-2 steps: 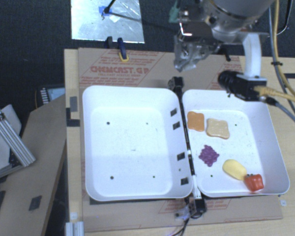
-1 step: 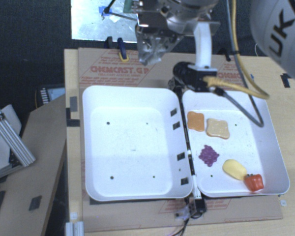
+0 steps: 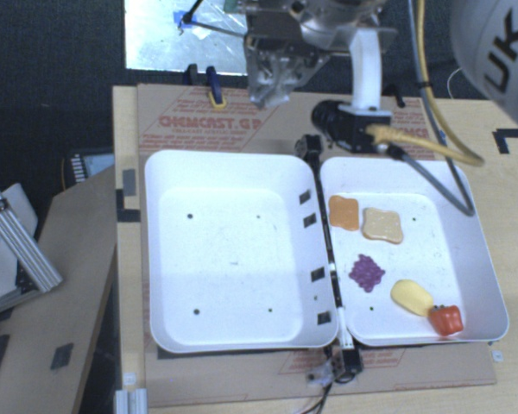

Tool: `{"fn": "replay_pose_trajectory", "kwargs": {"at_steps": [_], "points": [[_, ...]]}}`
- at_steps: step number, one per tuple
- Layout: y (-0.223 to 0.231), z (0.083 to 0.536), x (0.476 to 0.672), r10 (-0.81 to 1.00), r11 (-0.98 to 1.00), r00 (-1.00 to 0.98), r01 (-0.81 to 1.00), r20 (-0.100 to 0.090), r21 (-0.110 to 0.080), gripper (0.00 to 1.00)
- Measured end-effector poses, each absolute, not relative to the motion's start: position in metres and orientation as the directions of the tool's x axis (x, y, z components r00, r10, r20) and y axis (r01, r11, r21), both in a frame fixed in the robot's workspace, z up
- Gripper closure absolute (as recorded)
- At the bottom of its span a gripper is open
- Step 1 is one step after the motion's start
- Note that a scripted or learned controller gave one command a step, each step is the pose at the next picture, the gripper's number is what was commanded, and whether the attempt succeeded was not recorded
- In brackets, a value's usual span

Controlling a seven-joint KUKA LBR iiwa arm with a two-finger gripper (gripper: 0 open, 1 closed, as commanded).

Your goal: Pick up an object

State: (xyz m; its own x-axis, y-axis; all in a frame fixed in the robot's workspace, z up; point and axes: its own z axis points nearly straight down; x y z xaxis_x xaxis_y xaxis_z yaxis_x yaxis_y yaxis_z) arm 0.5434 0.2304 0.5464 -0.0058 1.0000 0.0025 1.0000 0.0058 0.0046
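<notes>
Cardboard-topped bench (image 3: 198, 121) carries two white bins: left bin (image 3: 160, 231), right bin (image 3: 479, 257) with toast slice (image 3: 382, 225), purple grapes (image 3: 367, 272), lemon (image 3: 411, 297); gripper (image 3: 269, 84) hovers above, grip state unreadable.

Dark floor (image 3: 52, 67), tan bench (image 3: 86, 257), alu rail (image 3: 17, 240) at left.

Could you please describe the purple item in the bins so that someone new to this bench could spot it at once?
Of the two white bins, look in the right bin, the one that holds the small items. Near its middle, below the orange slice and the tan toast slice, lies the purple grape cluster. It is the one purple, bumpy piece; the yellow piece and red piece nearby look smooth.
</notes>
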Motion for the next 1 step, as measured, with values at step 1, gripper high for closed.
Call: {"fn": "replay_pose_trajectory", "kwargs": {"at_steps": [1], "points": [[0.1974, 0.5345, 0.4838, 1.0, 0.001, -0.001, 1.0, 0.0, -0.002, 1.0]]}}
